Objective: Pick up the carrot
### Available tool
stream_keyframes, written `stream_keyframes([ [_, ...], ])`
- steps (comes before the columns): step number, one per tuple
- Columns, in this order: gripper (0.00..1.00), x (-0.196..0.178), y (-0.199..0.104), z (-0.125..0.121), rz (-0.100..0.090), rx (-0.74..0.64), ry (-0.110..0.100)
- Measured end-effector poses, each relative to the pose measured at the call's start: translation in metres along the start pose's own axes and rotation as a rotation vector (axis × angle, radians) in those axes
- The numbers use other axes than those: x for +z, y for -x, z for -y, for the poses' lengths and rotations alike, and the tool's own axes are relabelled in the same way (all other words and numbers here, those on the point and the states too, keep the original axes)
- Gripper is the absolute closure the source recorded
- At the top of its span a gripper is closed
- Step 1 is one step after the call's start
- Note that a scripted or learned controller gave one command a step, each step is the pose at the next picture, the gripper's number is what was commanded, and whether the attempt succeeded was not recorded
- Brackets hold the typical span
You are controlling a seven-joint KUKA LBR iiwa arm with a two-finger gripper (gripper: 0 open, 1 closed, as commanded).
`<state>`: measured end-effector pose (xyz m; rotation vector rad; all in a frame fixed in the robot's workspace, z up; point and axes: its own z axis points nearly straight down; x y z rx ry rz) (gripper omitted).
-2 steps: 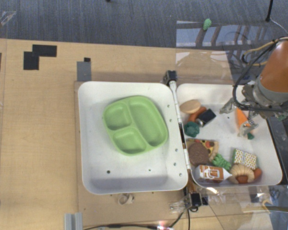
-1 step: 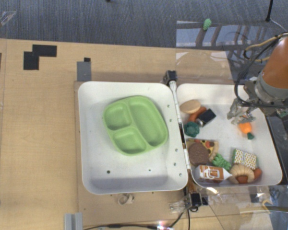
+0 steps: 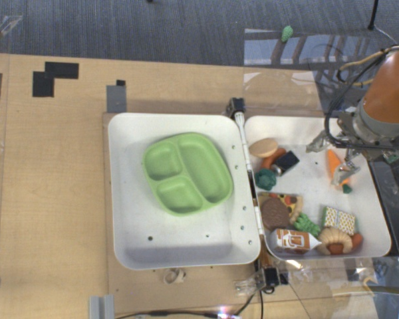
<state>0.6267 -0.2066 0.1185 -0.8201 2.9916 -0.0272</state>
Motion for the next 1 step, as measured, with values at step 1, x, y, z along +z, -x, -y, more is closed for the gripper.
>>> stream_keyframes([
  [1, 0.0, 0.0251, 0.0048, 0.0035, -0.015, -0.164, 0.011],
])
